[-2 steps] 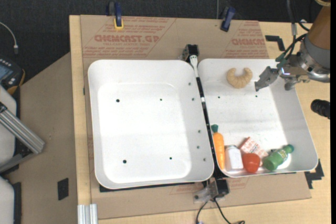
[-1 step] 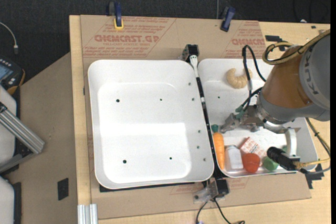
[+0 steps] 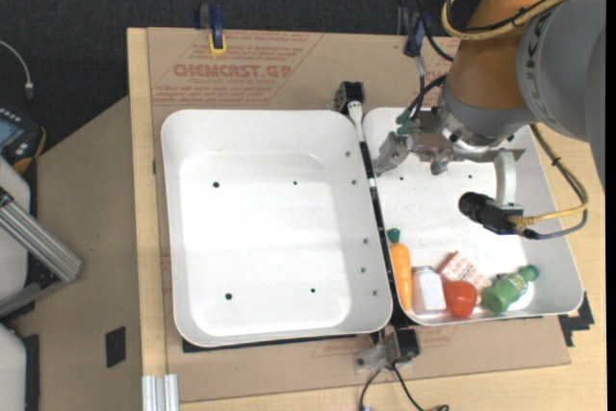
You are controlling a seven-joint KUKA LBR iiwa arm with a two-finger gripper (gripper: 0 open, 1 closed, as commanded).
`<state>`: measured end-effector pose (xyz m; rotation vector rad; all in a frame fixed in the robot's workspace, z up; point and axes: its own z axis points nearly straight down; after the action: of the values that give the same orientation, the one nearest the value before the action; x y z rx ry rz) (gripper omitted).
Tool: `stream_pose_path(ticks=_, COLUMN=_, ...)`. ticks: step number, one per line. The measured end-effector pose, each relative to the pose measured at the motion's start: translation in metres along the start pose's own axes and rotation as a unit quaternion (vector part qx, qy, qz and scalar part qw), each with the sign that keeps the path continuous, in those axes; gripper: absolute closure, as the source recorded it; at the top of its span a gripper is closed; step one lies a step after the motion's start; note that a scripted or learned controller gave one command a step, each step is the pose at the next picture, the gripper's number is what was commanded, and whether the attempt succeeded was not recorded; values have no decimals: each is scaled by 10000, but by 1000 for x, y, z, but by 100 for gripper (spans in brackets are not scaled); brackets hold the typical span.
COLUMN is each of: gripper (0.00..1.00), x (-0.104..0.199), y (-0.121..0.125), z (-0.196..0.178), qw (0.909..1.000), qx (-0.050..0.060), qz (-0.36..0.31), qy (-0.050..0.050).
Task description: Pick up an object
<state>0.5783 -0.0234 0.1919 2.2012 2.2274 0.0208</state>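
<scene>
The arm (image 3: 510,43) is seen poised over the far end of the right bin (image 3: 568,289), its hand (image 3: 423,144) well apart from the objects; whether the hand is apart or together cannot be told. A carrot (image 3: 400,267), a white packet (image 3: 428,289), a red piece (image 3: 461,297) and a green bottle (image 3: 507,291) are gathered along the bin's near edge. The left bin (image 3: 183,207) lies alongside on the counter (image 3: 154,82).

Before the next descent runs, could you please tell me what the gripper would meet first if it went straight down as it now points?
Probably the bare floor of the right white bin; the gripper hangs above it, though depth is unclear.
</scene>
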Motion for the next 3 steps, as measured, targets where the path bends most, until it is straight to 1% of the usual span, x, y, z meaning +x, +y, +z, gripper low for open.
stream_pose_path(ticks=1, gripper=0, x=23, y=-68, z=7, qw=9999, qx=115, qz=55, qy=0)
stream_pose_path(ticks=2, gripper=100, x=21, y=-64, z=-4, qw=10000, qx=78, qz=59, qy=-12)
stream_pose_path(ticks=3, gripper=100, x=-19, y=-17, z=-175, qw=10000, qx=-35, qz=63, qy=-32)
